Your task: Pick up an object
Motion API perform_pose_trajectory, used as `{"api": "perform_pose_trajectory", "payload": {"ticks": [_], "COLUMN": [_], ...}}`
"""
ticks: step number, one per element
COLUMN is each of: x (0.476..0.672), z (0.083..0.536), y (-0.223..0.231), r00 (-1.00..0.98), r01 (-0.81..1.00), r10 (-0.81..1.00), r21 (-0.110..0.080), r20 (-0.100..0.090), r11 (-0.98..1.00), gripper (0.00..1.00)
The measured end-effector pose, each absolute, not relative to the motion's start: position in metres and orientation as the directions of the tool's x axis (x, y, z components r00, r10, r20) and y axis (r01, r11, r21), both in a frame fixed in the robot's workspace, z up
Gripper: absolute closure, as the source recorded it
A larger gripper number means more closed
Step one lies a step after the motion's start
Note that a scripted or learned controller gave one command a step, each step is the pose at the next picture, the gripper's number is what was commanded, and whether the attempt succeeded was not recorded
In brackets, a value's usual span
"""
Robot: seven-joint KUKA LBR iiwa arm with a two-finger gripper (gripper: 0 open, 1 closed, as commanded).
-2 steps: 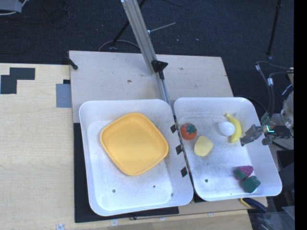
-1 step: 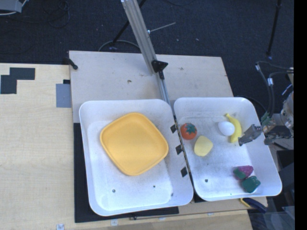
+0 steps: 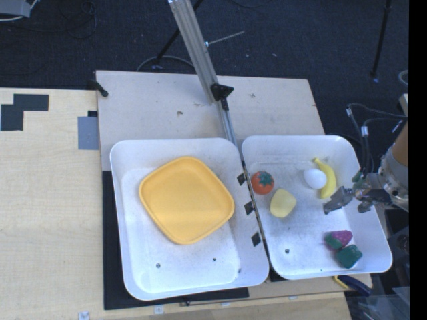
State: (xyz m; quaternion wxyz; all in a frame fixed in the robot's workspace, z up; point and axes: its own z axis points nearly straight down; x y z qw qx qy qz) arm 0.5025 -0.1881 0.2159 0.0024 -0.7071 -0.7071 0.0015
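Pale bench [image 3: 267, 105], dark carpeted floor [image 3: 300, 32]

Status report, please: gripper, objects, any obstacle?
Gripper over right bin, holding nothing. Banana, egg close by. Nothing blocks them.

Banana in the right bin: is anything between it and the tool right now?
Nothing visible blocks it. The tool sits at the right bin's right side, just below and right of the banana, with bare bin floor between them. The white egg touches the banana's far, left side, out of the tool's path.
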Motion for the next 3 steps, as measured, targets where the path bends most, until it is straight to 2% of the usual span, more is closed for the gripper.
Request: {"api": "perform_pose_trajectory", "payload": {"ticks": [1, 2, 3], "x": [0.499, 0.497, 0.497], "z": [0.168, 0.118, 0.13], "y": [-0.179, -0.188, -0.189], "r00": [-0.002, 0.0, 0.003], "r01": [1.0, 1.0, 1.0], "r10": [1.0, 1.0, 1.0], "r21": [-0.004, -0.005, -0.001], "r20": [0.001, 0.001, 0.0], "r11": [0.002, 0.0, -0.003], "gripper": [0.0, 0.0, 1.0]}}
